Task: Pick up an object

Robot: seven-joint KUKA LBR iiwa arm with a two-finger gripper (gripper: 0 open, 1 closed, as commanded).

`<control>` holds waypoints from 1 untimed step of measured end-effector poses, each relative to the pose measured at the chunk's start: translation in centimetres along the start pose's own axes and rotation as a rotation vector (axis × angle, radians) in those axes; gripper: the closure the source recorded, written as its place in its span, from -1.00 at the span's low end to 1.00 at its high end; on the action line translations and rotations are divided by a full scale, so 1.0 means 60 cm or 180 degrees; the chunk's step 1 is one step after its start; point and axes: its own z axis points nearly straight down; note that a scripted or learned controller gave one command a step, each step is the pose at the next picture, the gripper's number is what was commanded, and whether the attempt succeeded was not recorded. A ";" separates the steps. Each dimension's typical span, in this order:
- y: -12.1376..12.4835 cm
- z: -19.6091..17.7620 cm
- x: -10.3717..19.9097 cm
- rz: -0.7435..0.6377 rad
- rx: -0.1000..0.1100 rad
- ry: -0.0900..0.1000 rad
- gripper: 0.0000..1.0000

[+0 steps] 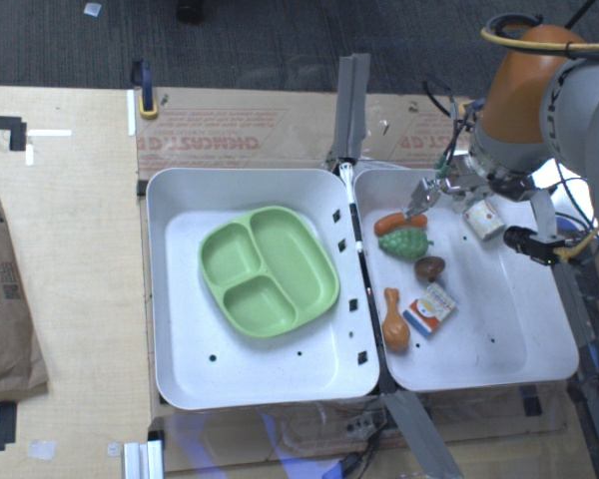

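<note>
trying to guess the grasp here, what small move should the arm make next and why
Probably a short descent. The gripper hangs in the right white bin, just above and right of the orange carrot-shaped toy lying against the green bumpy toy. Nothing shows between the jaws, so lowering onto that nearest pair seems sensible.

Wooden bench carries two white bins: left bin, right bin, touching. Brown paper bag at bench's left edge.
</note>
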 end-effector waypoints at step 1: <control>-0.029 0.003 -0.017 0.0154 0.0008 0.0004 -1.00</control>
